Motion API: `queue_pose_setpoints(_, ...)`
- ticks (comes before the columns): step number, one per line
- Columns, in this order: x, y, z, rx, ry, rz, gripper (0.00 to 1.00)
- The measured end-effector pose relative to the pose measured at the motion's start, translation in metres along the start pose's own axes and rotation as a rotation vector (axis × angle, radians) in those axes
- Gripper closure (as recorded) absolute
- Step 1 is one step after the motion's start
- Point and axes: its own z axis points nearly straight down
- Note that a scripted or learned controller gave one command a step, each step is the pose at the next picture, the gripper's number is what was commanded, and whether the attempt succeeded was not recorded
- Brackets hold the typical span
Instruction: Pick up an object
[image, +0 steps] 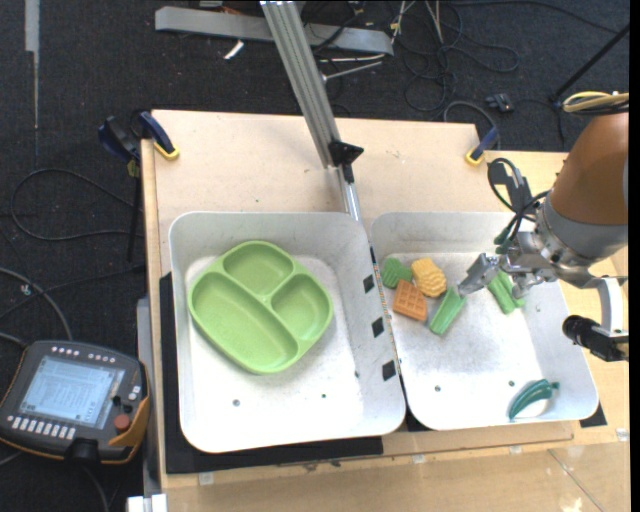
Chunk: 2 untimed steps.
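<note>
While beside toys (421, 290), divided plate (261, 305).

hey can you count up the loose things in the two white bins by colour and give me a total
Green: 4, the divided plate, a dark green piece, a light green block and a green piece by the claw
Yellow: 1
Orange: 1, the waffle piece
Teal: 1
Total: 7

A divided plate (262, 305) is set in the left bin (200, 400); toy foods (418, 290) are clustered in the right bin (480, 400).
</note>
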Motion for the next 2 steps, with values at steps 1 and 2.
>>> queue_pose_setpoints(1,0.000,0.001,-0.010,-0.001,0.000,-0.001,1.00)
queue_pose_setpoints(2,0.031,0.019,0.036,0.001,0.000,-0.001,1.00)
